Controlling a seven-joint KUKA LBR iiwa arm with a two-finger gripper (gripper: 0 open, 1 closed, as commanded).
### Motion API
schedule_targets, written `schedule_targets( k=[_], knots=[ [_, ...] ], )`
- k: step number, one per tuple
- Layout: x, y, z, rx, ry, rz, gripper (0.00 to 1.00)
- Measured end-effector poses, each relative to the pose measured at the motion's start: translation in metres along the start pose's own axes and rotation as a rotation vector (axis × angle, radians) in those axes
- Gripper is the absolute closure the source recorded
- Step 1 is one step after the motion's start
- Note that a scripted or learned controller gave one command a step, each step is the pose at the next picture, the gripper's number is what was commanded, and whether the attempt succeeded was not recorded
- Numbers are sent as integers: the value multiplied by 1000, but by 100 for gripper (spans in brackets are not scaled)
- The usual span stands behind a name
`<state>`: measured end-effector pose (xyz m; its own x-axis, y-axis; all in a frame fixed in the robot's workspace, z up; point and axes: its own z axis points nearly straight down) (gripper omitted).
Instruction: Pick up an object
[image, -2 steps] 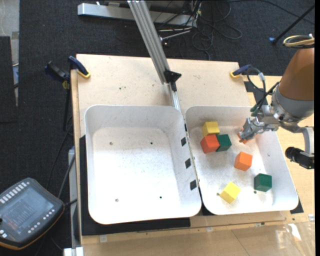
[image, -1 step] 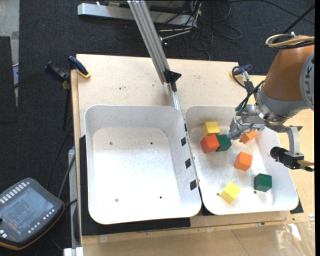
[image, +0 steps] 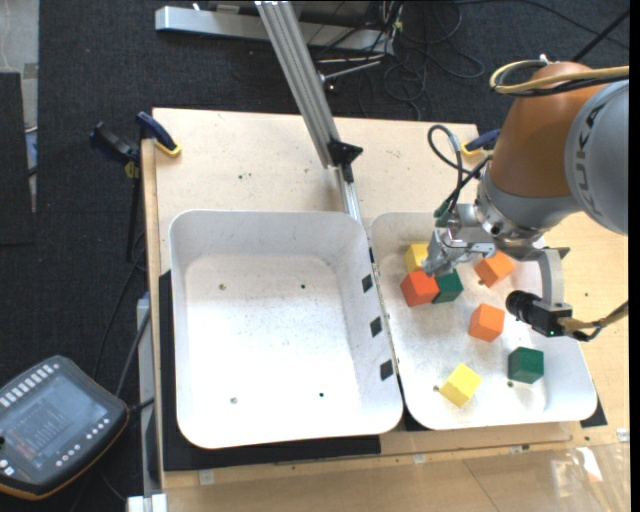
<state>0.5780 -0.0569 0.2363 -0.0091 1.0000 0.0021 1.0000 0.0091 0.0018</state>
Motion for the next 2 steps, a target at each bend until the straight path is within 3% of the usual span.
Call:
schedule_targets(
  k=[2],
  knots=[
    [109,-16,18,3,0,0,100]
  ],
)
